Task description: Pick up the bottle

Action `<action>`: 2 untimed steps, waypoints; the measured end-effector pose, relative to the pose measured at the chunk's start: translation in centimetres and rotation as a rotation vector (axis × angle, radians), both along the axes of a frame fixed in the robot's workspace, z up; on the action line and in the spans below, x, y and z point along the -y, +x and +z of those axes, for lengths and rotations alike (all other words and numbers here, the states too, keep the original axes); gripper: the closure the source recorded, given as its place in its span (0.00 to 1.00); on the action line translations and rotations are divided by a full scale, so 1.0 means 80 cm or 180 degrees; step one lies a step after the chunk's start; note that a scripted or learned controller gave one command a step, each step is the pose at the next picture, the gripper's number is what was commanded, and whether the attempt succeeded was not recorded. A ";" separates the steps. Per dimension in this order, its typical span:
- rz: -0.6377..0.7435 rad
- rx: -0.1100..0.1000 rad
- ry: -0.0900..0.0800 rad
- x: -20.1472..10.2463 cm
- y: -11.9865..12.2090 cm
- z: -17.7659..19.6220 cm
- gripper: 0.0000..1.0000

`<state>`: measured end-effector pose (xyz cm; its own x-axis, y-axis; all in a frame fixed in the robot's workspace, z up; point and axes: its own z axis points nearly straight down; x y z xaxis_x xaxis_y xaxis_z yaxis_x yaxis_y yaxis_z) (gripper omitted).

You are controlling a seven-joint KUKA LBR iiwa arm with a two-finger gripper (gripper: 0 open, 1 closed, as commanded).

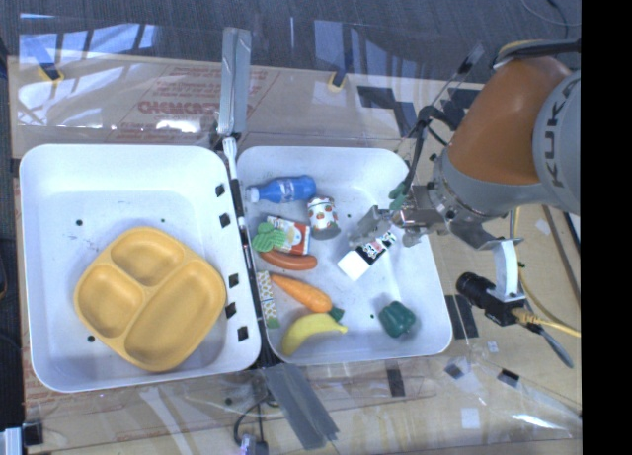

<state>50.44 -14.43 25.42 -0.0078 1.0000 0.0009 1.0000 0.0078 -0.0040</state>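
Bottle (pixel 283 189) lies flat at right bin (pixel 420 330) far edge, long axis sideways, well left of your gripper (pixel 387 223). Finger state: cannot tell.

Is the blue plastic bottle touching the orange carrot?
Apart. The camera view shows the blue plastic bottle lying well above the orange carrot, with other items between them.
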 end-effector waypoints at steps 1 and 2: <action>-0.0012 -0.0001 -0.0005 -0.047 0.085 -0.043 0.00; -0.0056 0.0000 -0.0005 -0.051 0.131 -0.146 0.00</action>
<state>60.91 -10.33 13.73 0.0098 1.0000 -0.0005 0.9999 -0.0098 -0.0039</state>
